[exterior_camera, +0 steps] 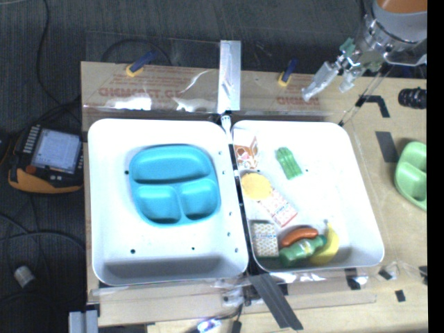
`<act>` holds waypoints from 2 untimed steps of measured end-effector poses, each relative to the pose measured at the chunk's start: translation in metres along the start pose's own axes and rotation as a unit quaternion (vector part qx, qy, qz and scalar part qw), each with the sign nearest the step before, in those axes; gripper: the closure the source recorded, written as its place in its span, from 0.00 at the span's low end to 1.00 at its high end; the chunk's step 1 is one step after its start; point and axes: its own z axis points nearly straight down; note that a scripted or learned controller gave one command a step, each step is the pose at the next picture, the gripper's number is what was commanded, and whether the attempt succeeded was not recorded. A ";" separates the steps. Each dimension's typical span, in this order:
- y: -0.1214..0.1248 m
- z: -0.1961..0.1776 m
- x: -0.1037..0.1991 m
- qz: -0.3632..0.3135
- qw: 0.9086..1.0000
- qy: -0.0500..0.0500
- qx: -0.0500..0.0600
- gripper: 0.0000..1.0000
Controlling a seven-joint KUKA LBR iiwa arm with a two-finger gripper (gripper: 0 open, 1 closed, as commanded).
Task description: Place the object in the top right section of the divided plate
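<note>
Left bin (104, 186): I am seeing it sitting on the left half of the bench, touching the right bin along the middle divider.
Divided plate (175, 184): I am watching a blue plate lying flat in the left bin, nearer its far edge; one long section is running along the far side and two smaller sections are sitting on the near side. All three sections are looking bare.
Right bin (347, 186): I am seeing it holding every loose object, most of them crowding its left side and near edge.
Small packet (246, 155): it is lying against the left wall near the far corner, orange and white.
Yellow disc (254, 185): it is resting just beside the left wall, touching a pink-and-white card (277, 207).
Checked packet (264, 238): it is lying at the near left corner.
Green ridged piece (289, 162): it is lying alone toward the middle of the far half, apart from the others.
Near-edge pile: I am seeing a red sausage (300, 235), a green item (300, 252) and a banana (328, 245) bunching together, touching one another.
Gripper (319, 87): I am seeing it hanging above the bench's far edge, beyond the right bin's far right corner, holding nothing; I cannot tell whether its fingers are spread or closed.
Green cup (413, 172): it is sitting on the bench at the right edge, outside the bins.
</note>
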 end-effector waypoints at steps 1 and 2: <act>0.000 0.000 0.000 0.000 1.000 0.000 0.000 0.00; 0.000 0.000 0.000 0.000 1.000 0.000 0.000 0.00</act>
